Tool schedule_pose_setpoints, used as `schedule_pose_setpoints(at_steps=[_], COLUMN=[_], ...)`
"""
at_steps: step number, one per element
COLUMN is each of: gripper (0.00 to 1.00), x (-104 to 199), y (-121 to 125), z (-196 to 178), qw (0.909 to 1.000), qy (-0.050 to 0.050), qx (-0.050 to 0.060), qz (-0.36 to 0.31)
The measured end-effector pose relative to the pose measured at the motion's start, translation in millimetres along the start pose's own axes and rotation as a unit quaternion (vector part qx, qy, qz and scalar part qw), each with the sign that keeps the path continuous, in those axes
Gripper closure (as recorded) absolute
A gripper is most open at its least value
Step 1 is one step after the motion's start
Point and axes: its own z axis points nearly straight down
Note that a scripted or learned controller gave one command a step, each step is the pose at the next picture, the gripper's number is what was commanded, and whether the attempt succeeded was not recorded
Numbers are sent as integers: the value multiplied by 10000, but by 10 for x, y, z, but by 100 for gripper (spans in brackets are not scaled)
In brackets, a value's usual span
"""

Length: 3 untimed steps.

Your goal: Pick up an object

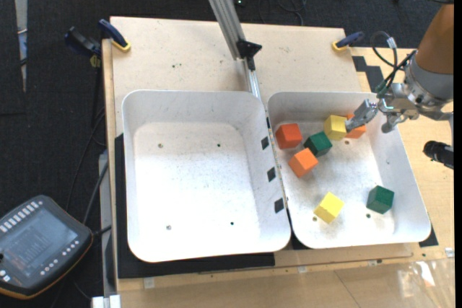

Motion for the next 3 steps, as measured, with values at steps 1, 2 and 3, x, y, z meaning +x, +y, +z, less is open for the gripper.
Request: schedule_pose_setpoints(at_steps=[1, 2, 3], gripper=[0, 0, 0], x=[3, -76, -114], y=[5, 59, 74], z=[-26, 493, 1123], qw=[10000, 10000, 10000], qy=[-7, -4, -3], qx=[-15, 0, 1], qz=[-8, 8, 8])
